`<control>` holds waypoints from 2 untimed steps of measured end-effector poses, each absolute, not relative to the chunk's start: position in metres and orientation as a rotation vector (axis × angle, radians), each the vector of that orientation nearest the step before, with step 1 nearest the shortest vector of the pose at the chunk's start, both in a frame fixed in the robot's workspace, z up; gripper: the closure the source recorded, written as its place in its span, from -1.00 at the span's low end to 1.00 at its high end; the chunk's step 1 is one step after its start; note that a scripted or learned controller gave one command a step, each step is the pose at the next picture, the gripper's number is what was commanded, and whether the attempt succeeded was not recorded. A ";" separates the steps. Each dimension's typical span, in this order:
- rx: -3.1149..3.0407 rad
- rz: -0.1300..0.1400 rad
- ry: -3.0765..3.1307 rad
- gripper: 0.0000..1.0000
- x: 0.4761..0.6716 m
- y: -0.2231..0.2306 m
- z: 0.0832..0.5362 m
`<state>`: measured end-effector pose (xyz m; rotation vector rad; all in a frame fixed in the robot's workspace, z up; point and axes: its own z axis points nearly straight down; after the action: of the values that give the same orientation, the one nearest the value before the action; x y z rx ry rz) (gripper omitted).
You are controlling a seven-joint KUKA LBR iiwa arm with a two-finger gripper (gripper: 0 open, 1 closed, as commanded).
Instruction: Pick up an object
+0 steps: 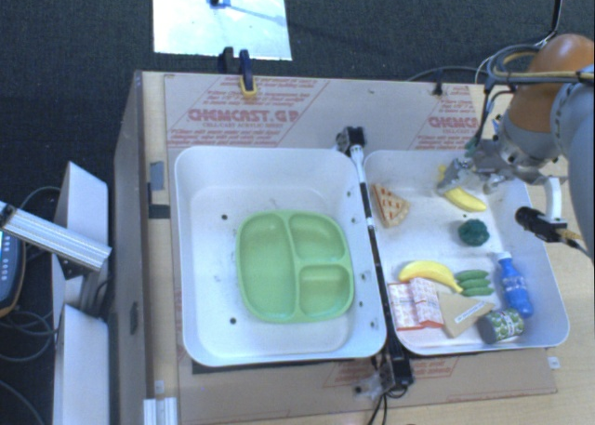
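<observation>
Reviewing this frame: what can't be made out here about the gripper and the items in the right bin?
- Gripper, camera view: small and blurred over the upper yellow banana-shaped toy; contact unclear.
- That banana: its upper end is covered by the gripper.
- Red-and-white printed packet: print too small to read.
- Small dark-green patterned can: label too small to read.
- Grey arm with orange band: cut off by the right edge.

A green divided tray point(296, 267) lies in the left white bin point(200, 228), beside a clamp point(245, 73) on the bench edge.
</observation>
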<state>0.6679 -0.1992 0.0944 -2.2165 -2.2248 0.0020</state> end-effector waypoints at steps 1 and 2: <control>-2.217 -0.003 -2.235 1.00 0.670 -0.199 0.108; -2.219 -0.006 -2.231 1.00 0.639 -0.148 0.193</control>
<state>0.6389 -0.1478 0.1926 -2.2188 -2.2305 -0.0060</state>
